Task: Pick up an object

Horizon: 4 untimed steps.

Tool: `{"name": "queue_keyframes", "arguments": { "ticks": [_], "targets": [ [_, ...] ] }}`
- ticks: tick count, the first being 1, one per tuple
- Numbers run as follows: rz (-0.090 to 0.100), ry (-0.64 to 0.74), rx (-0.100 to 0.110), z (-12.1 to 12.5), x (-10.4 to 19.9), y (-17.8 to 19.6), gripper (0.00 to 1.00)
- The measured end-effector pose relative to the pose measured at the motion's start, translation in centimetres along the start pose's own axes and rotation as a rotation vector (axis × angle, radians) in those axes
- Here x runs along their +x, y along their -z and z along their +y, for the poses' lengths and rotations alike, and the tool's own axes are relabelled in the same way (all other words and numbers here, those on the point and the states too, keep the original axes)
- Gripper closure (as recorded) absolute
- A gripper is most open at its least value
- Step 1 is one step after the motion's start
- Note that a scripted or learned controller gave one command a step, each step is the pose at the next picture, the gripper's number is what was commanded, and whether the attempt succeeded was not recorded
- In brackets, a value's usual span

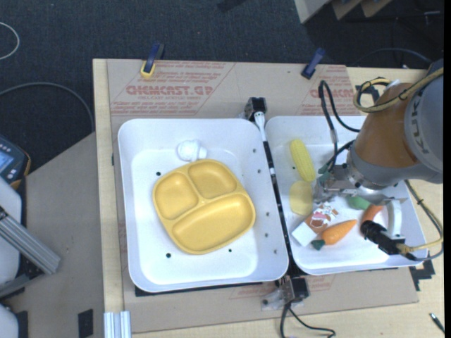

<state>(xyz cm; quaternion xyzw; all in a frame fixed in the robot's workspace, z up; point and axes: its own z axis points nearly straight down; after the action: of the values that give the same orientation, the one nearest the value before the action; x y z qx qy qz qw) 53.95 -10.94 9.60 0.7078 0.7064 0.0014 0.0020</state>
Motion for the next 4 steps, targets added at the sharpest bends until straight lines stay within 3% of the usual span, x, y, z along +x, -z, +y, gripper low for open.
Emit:
{"name": "queue_keyframes", "arguments": {
  "ticks": [1, 2, 3, 4],
  "targets": [
    [-0.001, 0.004, 0.001, 3.6, -0.1, -1.2, 1.00],
    [0.008, 0.019, -0.009, 7.0, 18.1, 9.5, 1.00],
    [0.009, 0.015, -0.009, 9.5, 29.2, 18.5, 1.00],
    [0.005, 0.005, -0.004, 10.9, 28.4, 3.5, 1.00]
  ]
}}
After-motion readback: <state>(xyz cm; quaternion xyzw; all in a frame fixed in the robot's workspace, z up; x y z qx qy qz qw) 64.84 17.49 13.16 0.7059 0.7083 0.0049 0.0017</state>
